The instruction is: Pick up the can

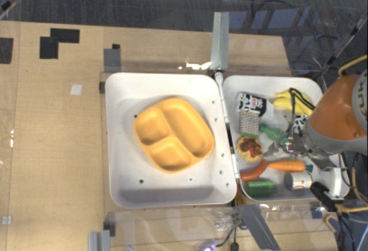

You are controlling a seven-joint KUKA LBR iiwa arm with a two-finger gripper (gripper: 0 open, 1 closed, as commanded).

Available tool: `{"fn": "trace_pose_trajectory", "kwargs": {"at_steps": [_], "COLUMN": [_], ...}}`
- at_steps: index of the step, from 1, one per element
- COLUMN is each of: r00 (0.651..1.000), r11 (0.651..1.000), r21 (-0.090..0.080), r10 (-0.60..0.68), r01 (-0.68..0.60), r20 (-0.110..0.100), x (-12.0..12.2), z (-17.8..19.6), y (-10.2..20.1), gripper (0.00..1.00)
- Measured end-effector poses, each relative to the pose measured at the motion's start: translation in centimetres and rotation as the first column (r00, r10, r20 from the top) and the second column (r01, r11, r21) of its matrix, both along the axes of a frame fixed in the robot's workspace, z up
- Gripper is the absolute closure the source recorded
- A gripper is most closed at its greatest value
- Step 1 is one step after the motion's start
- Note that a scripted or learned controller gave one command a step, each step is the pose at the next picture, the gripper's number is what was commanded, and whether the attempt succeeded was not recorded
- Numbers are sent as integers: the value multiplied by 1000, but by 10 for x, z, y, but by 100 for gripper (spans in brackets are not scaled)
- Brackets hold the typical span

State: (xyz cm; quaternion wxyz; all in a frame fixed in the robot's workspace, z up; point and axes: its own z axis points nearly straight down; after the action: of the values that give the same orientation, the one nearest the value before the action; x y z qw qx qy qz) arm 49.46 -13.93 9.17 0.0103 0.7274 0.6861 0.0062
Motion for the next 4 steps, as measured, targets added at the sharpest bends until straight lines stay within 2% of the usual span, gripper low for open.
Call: {"fn": "trace_pose_trajectory", "kwargs": {"at_steps": [1,2,3,4], "r00": [999,999,995,985], "r11": [999,999,995,985], "r21": [4,3,5,5], "r10": [47,49,101,171], "r01": [-47,-49,-101,-170], "r20": [-17,-12,-16,-18], "x": [-6,-4,-6,-6], "z": [46,57,119,108], "y": [-41,-41,5,-4], "gripper": [0,100,100,100]}}
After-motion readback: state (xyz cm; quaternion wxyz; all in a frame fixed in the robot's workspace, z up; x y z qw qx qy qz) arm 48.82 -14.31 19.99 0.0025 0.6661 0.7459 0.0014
